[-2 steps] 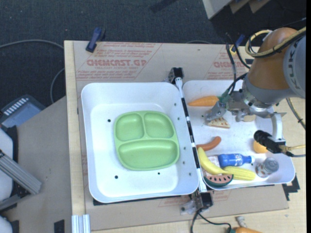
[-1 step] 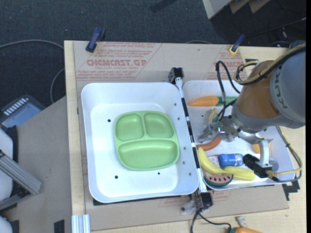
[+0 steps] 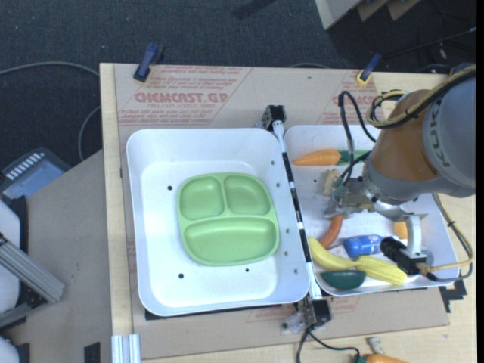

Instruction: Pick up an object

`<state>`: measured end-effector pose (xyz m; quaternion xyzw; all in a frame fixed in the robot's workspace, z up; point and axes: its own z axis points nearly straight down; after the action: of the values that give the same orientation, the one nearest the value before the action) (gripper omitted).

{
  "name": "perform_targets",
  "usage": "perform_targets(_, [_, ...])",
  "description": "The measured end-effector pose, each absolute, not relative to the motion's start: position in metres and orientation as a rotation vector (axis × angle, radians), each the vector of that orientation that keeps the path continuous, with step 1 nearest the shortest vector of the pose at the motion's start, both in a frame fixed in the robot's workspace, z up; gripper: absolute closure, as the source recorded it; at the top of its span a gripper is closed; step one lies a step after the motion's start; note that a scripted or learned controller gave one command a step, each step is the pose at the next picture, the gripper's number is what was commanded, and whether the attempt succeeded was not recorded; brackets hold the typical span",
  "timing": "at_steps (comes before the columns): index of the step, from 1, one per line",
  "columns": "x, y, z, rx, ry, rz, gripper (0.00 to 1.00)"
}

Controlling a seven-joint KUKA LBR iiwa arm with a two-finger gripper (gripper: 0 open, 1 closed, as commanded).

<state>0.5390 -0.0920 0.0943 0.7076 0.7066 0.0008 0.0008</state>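
Observation:
My gripper [image 3: 338,193] hangs low over the middle of the right bin [image 3: 302,138], under the grey arm with its orange band [image 3: 397,153]. An orange carrot [image 3: 318,157] with a green top lies just behind it, near the bin's far wall. In front of the gripper lies a small red-orange piece [image 3: 331,231]. Closer to the front are a blue object [image 3: 361,245], a yellow banana [image 3: 327,255], a yellow corn cob [image 3: 382,269] and a dark green piece [image 3: 344,280]. Nothing visibly hangs from the gripper.
The left bin [image 3: 151,225] holds a green divided plate [image 3: 227,218] in its middle. The shared wall between the bins [image 3: 291,195] runs just left of the gripper. Blue clamps [image 3: 147,60] sit at the bench's far edge.

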Motion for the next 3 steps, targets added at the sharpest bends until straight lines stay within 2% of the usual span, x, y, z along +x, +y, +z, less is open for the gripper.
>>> perform_targets(1, [0.598,-0.036,0.185,2.219,2.222,0.003,1.0])
perform_targets(2, [0.551,0.026,0.22,2.223,2.224,-0.001,1.0])
perform_targets(3, [0.551,0.026,0.22,2.223,2.224,-0.002,0.0])
